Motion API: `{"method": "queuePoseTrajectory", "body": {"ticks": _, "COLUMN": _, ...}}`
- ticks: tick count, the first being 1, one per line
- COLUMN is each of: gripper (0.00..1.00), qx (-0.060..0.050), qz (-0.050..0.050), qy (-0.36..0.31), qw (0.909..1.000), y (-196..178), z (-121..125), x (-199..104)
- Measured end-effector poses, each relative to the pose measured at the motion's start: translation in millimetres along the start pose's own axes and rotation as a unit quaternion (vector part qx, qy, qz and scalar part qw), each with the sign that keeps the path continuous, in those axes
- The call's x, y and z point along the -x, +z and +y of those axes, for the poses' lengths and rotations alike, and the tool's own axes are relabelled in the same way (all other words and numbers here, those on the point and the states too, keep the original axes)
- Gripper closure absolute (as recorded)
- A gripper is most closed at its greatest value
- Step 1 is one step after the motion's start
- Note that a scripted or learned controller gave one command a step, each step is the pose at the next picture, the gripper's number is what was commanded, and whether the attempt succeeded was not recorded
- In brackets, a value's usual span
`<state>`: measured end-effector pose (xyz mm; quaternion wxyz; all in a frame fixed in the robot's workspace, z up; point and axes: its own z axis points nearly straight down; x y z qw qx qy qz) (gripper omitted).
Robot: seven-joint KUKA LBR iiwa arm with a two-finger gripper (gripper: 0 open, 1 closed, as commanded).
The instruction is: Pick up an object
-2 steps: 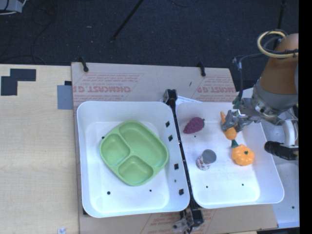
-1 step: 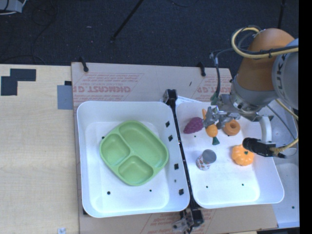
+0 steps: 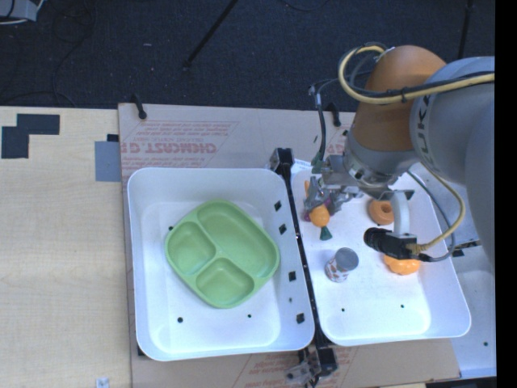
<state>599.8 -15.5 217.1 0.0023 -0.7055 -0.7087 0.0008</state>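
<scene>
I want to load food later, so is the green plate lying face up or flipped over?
Face up: the green plate, in the bin on the view's left, shows its three hollow compartments to the camera.

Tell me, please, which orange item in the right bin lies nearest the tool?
The small orange piece with the green tip, right at the tool; the orange ring and the orange lump lie farther to the view's right.
</scene>
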Motion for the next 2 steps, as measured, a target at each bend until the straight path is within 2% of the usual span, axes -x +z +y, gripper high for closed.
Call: {"method": "queuePoseTrajectory", "body": {"ticks": 2, "gripper": 1.00, "qx": 0.001, "qz": 0.000, "qy": 0.000, "qw": 1.0000, "y": 8, "z": 1, "x": -96}}
